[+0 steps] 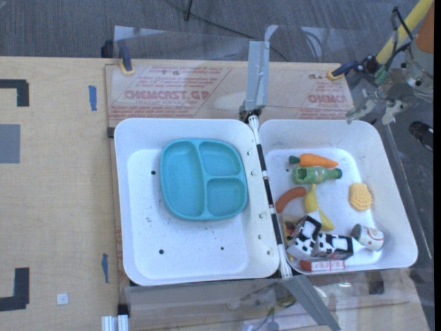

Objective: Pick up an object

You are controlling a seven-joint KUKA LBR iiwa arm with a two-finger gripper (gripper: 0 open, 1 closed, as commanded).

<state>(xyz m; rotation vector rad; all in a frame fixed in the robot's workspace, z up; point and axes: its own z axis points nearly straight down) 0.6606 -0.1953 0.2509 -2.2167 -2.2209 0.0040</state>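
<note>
The right bin [393,157] holds several toys: an orange carrot [318,161], a green bottle [314,175], a red sausage [289,198], a yellow banana [313,203], a yellow waffle-like piece [360,196], a black-and-white cow toy [318,241] and a small white-and-red item [373,238]. My gripper [374,111] hangs above that bin's far right corner, well clear of all the toys. Its two fingers stand apart, open, with nothing between them.
A teal divided plate [204,178] lies in the left bin [138,205]. A grey upright post [257,74] stands behind the seam between the bins. Yellow and blue cables [386,47] trail beside the arm at the top right.
</note>
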